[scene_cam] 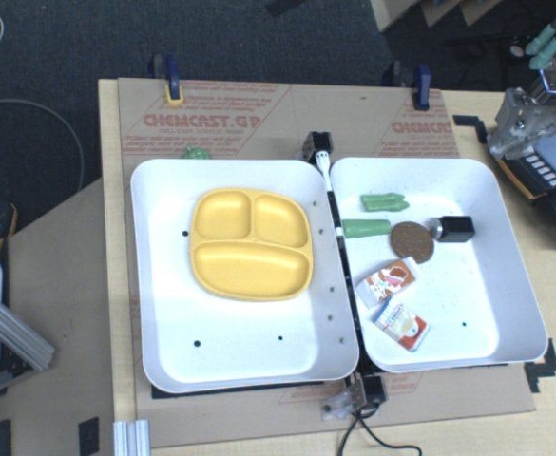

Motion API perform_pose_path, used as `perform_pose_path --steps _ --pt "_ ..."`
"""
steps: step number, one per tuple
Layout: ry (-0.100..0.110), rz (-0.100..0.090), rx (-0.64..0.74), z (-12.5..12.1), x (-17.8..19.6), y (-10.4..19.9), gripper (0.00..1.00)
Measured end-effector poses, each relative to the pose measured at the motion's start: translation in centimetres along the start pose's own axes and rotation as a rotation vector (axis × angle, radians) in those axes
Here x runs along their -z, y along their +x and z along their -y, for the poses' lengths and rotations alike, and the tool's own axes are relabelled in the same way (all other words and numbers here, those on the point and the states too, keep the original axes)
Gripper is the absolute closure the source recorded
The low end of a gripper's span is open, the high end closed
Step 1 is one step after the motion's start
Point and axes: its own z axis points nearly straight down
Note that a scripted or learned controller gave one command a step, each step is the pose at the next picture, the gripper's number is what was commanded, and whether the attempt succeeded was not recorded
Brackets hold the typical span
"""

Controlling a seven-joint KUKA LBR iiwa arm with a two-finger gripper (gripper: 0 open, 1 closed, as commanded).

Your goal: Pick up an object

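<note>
The right bin (506, 255) holds several small objects. A light green pod (384, 201) lies at the back, with a darker green stick (365, 227) just in front of it. A brown round disc (412, 241) touches a small black block (455, 228) on its right. Two small printed packets (390, 281) (400, 322) lie toward the front. My gripper (529, 126) appears as a grey metal shape beyond the bench's right back corner, well away from the bins and above nothing in them.
A yellow divided plate (251, 243) sits in the left bin (163, 331). Blue clamps (172, 76) (421, 86) grip the back edge of the board. A dark device (544, 169) lies just right of the right bin.
</note>
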Motion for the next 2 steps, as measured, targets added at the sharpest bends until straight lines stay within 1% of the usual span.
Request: perform_pose_path --steps 2 --pt "0.001 0.0 0.0 0.01 0.0 1.67 1.0"
